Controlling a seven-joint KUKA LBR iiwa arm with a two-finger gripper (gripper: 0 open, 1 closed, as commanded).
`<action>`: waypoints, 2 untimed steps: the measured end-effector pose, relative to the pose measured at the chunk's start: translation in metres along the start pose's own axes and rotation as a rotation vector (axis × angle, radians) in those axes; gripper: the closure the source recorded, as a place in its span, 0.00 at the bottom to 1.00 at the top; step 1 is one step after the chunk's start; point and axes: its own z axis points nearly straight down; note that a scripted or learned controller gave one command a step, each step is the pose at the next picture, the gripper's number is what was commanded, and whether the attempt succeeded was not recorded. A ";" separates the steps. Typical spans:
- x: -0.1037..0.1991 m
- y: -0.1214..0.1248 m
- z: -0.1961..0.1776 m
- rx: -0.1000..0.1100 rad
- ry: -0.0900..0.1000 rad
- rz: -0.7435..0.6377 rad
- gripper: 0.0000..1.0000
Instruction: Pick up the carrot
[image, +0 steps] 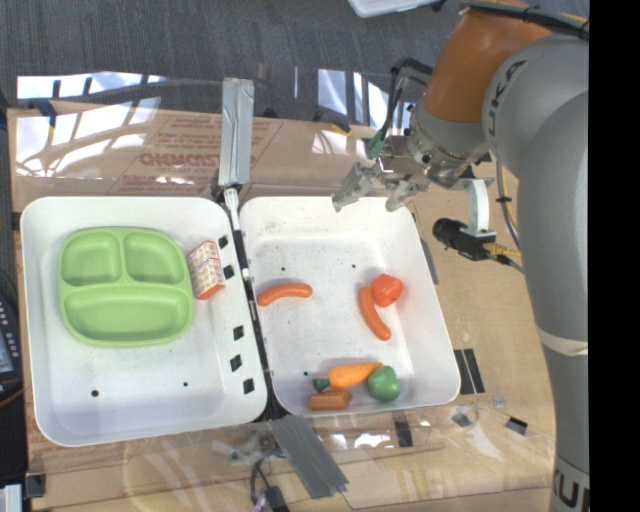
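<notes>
The carrot (347, 377), orange with a small green top, lies near the front edge of the right bin (330, 230). It rests between a brown sausage (329, 401) and a green pepper (384, 384). My gripper (372, 199) hangs over the bin's back rim, far from the carrot. Its fingers (344, 198) are spread open with nothing between them.
An orange sausage (285, 293) lies mid-bin, and a red tomato (387, 290) sits beside another sausage (375, 317) toward the right wall. The left bin (140, 400) holds a green divided plate (125, 285) and a small can (205, 269).
</notes>
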 end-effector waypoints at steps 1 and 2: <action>-0.039 -0.069 0.044 0.001 0.000 0.079 0.00; -0.023 -0.030 0.016 -0.004 0.000 -0.074 0.00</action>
